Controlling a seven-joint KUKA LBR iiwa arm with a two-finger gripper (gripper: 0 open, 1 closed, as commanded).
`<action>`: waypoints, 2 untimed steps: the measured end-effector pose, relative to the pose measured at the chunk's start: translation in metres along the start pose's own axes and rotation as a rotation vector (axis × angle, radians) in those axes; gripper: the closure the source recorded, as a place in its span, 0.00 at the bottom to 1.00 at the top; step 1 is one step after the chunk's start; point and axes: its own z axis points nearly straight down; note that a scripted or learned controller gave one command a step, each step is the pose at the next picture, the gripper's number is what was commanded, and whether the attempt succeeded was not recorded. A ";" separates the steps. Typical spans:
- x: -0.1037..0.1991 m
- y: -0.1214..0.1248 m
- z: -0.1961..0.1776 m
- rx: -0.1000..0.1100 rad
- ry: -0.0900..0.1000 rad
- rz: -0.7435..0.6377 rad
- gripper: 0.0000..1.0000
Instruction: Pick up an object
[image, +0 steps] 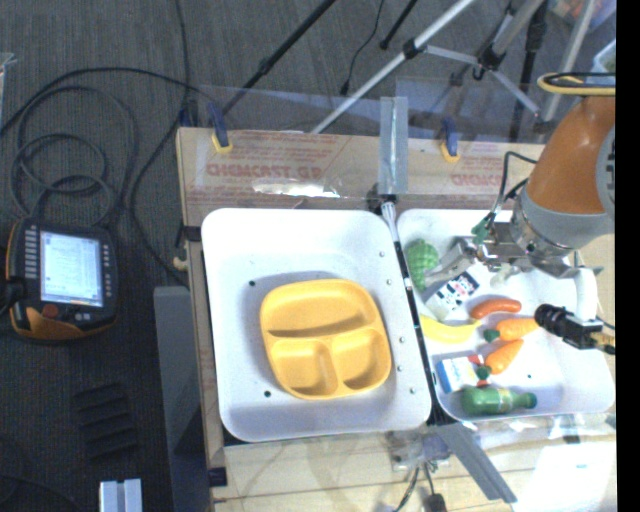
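My gripper hangs low over the back left part of the right bin, reaching in from the right. It sits just right of a green leafy vegetable and just above a white packet with dark print. Nothing shows as held in it. In front of it lie a yellow banana, a red-orange sausage, two carrots, a blue and white box and a green bottle on its side.
The left bin holds a yellow divided tray in its middle. A raised divider separates the two bins. The grey arm with its orange band crosses the right bin's back right corner.
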 end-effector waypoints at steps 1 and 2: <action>-0.048 0.000 0.088 -0.014 -0.006 -0.115 0.00; -0.065 -0.039 0.112 -0.017 -0.008 -0.101 0.00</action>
